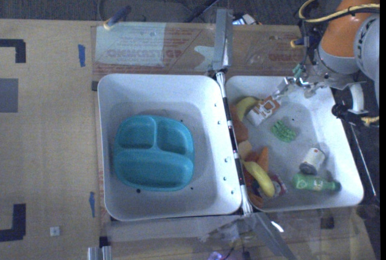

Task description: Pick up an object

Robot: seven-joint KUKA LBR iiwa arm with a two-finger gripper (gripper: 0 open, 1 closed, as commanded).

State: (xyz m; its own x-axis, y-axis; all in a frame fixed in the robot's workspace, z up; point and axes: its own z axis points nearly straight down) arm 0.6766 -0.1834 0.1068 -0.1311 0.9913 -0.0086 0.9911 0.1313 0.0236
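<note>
I cannot tell the gripper's point(294, 81) state; it should drop straight onto the small box point(263, 110), then squeeze.

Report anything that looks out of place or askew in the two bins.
Nothing looks spilled or broken. The teal divided plastic plate lies flat in the left white bin. In the right white bin, the green plastic bottle lies on its side among loosely scattered toys.

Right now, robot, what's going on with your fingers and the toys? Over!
Gripper over right bin's far edge; nothing seen held. Small carton closest, untouched. Green bottle, banana lie nearer the front. Teal tray sits in left bin.
</note>
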